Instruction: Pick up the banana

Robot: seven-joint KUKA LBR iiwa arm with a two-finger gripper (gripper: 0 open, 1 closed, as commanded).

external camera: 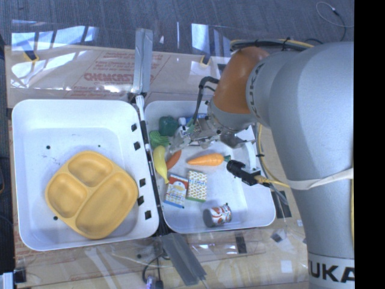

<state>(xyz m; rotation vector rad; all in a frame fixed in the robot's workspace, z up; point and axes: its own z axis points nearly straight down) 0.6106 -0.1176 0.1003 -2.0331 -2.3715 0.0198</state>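
The banana, pale yellow and gently curved, lies lengthwise along the right bin's left wall, its long axis running top to bottom, just left of the carrot, while the jaws hover above it, their opening impossible to tell.

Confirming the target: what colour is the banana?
Pale yellow banana, seen in the camera view.

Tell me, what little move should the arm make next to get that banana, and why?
Probably a short slide toward the left wall of the right bin. The gripper hangs over the green items at the bin's far end, while the banana lies against that wall, just left of it and nearer the camera, beside a small carrot. It should line up over the banana before lowering.
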